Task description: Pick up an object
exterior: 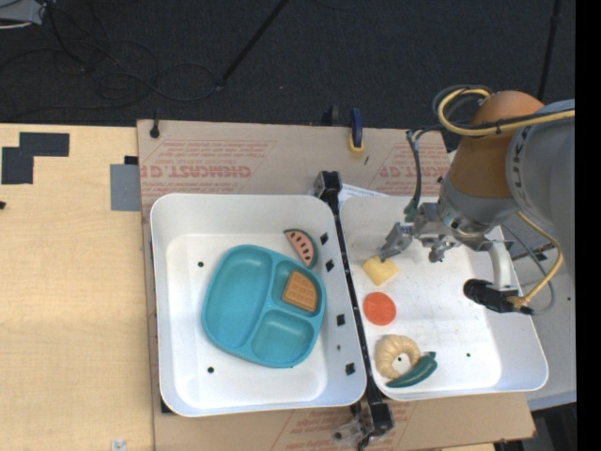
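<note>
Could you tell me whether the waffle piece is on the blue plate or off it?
On it: the waffle piece lies in the upper right compartment of the blue plate, in the left bin.

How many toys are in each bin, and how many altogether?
Left bin: 3, plate, waffle, watermelon slice
Right bin: 4, yellow block, orange disc, donut, green pepper
Total: 7
</note>
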Controlling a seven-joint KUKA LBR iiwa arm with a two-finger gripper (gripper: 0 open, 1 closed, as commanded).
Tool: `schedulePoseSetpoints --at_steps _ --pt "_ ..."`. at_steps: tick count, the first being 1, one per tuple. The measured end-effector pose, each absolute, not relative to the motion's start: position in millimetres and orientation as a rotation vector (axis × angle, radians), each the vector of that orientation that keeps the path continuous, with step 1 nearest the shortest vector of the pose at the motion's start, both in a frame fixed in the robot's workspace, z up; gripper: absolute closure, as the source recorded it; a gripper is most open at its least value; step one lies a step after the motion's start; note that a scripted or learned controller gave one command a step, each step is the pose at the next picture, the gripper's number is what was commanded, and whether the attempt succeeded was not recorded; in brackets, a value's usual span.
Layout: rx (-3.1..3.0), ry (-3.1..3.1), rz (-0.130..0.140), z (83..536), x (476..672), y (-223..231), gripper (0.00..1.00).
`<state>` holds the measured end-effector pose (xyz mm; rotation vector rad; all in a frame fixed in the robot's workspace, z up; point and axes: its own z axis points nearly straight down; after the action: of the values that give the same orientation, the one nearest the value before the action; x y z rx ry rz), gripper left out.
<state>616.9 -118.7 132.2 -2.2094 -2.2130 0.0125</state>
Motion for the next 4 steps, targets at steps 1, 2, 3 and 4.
schedulePoseSetpoints --at_steps 1,2,3,4 --pt "-2.219 -2.214 0.007 84 577.8 -90 0.0" --pt "-2.229 -2.211 0.003 97 580.0 -94 1.0" --pt "-2.219 -2.235 -0.014 194 644.3 -40 1.0" --pt "-2.222 -2.233 -0.018 440 576.5 -2 1.0"
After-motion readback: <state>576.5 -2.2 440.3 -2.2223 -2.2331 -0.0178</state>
